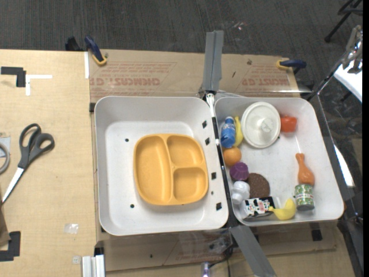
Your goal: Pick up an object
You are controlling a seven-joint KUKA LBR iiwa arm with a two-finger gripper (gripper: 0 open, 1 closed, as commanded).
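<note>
The right bin (324,154) holds several small objects. A white round lid (260,124) lies at its back, with a red piece (288,123) to its right and a blue bottle (229,133) to its left. Along the left wall sit an orange ball (232,156), a purple lump (238,170) and a small white item (240,190). A brown disc (258,184) is beside them. Near the front are a black-and-white box (258,206), a yellow toy (285,211) and a green can (304,196). An orange skittle-shaped piece (303,169) lies by the right wall.
The left bin (109,172) holds a yellow divided plate (170,168). Scissors (29,149) lie on the wooden bench at the far left. Cardboard (150,79) with blue clamps (95,49) sits behind the bins.
</note>
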